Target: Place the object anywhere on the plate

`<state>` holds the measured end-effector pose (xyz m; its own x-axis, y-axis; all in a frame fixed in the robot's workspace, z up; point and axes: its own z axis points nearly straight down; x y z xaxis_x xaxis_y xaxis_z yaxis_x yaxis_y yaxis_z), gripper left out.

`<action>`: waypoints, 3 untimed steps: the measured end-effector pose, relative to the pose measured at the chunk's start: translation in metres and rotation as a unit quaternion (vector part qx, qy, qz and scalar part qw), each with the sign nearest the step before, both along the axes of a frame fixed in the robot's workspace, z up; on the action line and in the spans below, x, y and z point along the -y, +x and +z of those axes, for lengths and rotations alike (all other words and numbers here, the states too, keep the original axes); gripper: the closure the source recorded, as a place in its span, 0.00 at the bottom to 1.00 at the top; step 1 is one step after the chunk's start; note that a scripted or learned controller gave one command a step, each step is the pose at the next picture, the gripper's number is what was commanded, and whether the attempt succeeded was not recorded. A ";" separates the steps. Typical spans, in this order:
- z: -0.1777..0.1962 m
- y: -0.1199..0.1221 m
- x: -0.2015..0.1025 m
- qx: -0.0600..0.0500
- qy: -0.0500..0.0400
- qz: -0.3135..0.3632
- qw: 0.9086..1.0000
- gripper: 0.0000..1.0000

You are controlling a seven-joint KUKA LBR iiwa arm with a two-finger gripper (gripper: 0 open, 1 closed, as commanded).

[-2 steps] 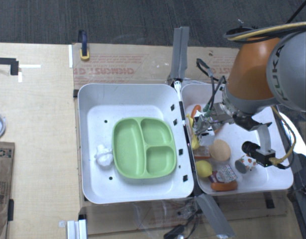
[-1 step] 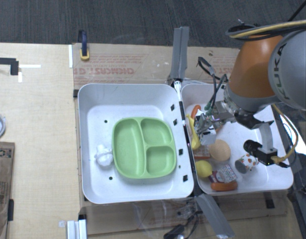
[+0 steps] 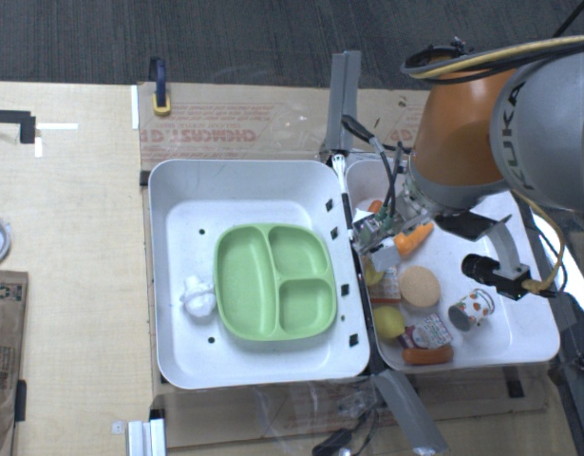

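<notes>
Seen from the fixed overhead camera: green three-compartment plate lying in the left bin, with a small white crumpled item just beside its left edge. Right bin crowded with an orange carrot-like piece, a tan round bun, a yellow lemon-like fruit, a patterned cup on its side, a small packet and a red sausage-like piece. Gripper low over the right bin's left wall, next to the orange piece. Cannot tell whether clenched, released or grasping anything, since wiring and the wrist cover it. Likely still at the picking stage; no object on the plate yet. Risks from here: closing on the bin wall instead of an item, nudging neighbours in the tight clutter, or snagging the raised divide between the bins on the way across and dropping short of the plate. Hard to make out: which item is targeted, the top of the right bin beneath the arm, and the true nature of the white item
</notes>
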<state>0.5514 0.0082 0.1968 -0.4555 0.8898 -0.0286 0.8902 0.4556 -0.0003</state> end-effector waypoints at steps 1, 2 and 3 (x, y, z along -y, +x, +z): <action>0.005 -0.022 -0.005 0.008 -0.003 0.116 0.993 1.00; -0.007 -0.031 -0.079 -0.010 0.010 0.274 0.962 1.00; -0.105 -0.018 -0.166 -0.009 0.011 0.259 0.966 1.00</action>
